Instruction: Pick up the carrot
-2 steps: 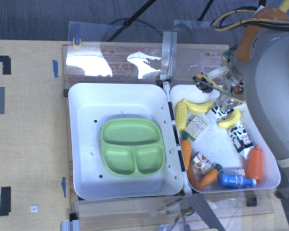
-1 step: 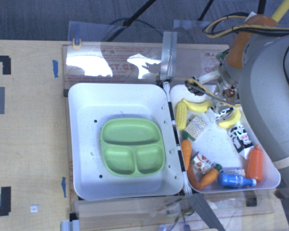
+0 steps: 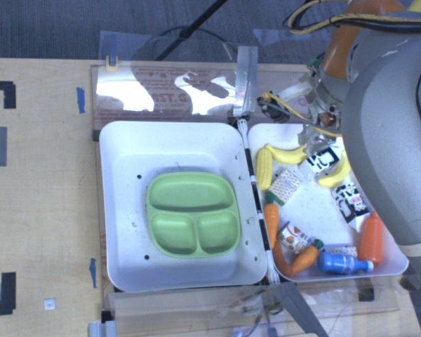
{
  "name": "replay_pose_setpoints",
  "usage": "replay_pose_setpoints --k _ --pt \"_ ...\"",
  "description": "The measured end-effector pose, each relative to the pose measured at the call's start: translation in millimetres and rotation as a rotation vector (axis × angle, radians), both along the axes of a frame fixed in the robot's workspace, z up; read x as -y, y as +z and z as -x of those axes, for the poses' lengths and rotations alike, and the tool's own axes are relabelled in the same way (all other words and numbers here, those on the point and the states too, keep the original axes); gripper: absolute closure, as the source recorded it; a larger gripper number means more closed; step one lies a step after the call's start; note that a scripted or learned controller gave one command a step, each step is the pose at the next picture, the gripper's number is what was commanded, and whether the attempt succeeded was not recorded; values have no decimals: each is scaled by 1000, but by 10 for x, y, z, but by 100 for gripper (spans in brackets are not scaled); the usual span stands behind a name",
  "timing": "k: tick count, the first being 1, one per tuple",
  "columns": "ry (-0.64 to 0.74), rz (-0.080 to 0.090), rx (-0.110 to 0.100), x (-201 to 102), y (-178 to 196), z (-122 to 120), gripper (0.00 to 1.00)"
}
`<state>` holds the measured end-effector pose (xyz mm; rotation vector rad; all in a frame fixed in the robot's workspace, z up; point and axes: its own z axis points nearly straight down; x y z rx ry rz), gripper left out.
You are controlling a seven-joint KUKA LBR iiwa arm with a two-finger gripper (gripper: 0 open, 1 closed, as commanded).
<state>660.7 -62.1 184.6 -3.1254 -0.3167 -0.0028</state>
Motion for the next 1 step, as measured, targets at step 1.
replay_pose_setpoints --k 1 --pt "19 -6 -4 -961 -1 105 100"
